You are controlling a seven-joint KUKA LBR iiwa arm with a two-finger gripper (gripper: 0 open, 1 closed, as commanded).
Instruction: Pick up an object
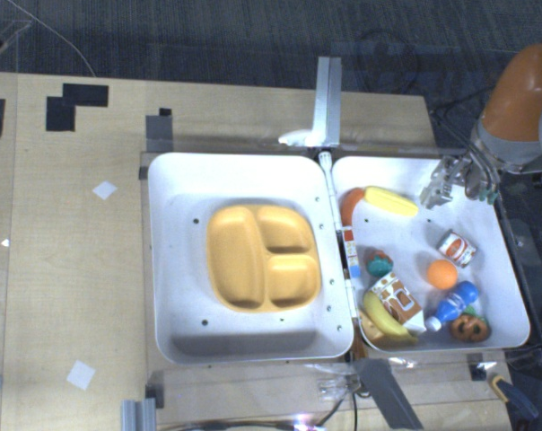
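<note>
The claw (448, 187) hangs open and empty above the right bin's (513, 268) far corner, nearest the yellow corn-shaped toy (390, 202) (probably light, smooth plastic), best pinched across its narrow middle.

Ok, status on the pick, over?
Gripper over right bin's far corner, nothing seen between fingers. Nearest item: yellow piece. Orange ball and small can lie apart, untouched.

A robotics lab: wooden bench (65, 268), two white bins (172, 330).
</note>
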